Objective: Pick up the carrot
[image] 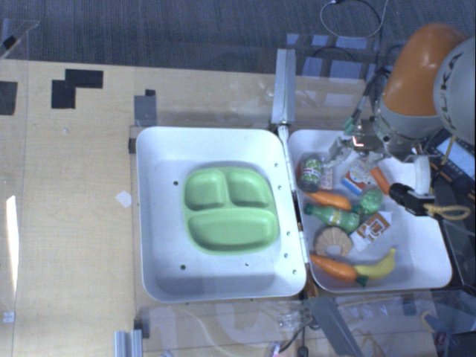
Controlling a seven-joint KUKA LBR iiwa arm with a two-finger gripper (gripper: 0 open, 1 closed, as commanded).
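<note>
Several toy foods lie in the right bin [439, 262]. One carrot [329, 198] lies near the bin's middle left, orange with a green end. A second carrot [334, 267] rests at the front beside a banana [377, 266]. A third orange piece [381, 178] shows near the far right, partly under the arm. My gripper [357, 144] hangs over the bin's far side, above a small white and blue carton [355, 181] and up and to the right of the middle carrot. No carrot is seen in it.
The left bin [156, 274] holds a green divided plate [230, 207]. Around the carrots lie a round can [311, 172], a green bottle [332, 216], a green leafy toy [370, 199], a tan disc [333, 242] and an orange-white box [372, 229]. A metal divider [282, 88] runs between the bins.
</note>
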